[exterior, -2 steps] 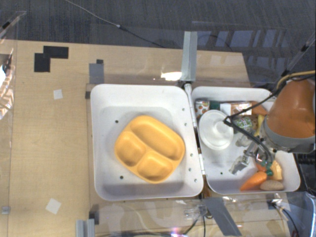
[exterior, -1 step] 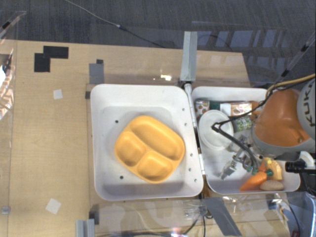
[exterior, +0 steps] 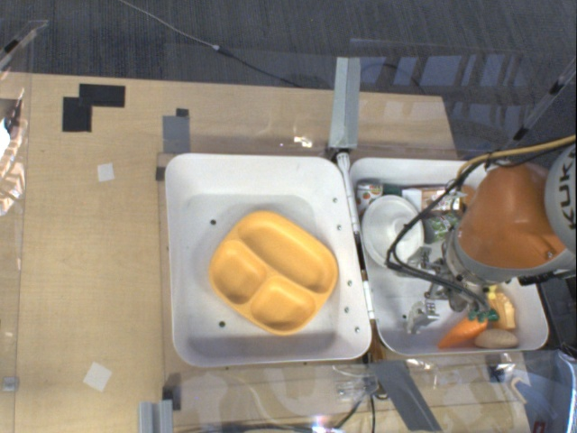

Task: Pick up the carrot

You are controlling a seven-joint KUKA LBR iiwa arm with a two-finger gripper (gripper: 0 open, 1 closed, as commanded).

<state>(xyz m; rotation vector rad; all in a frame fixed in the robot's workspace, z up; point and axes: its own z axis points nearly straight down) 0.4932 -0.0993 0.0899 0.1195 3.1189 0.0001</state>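
Down at about 5 o'clock in the right bin (exterior: 539,332) I've got the carrot (exterior: 464,331), lying flat near the front wall, orange and tapered with a green top. My jaws (exterior: 422,315) sit just beside it at its 9 o'clock, and I honestly can't tell whether they're open or shut. One carrot, two white bins. One yellow plastic tray (exterior: 273,270) with three smooth compartments sits mid left bin (exterior: 194,242) on the wooden surface (exterior: 90,269).

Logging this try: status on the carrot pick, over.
Gripper low in right bin, jaws unclear. Carrot on bin floor beside it, not held. Arm overhangs the bin.
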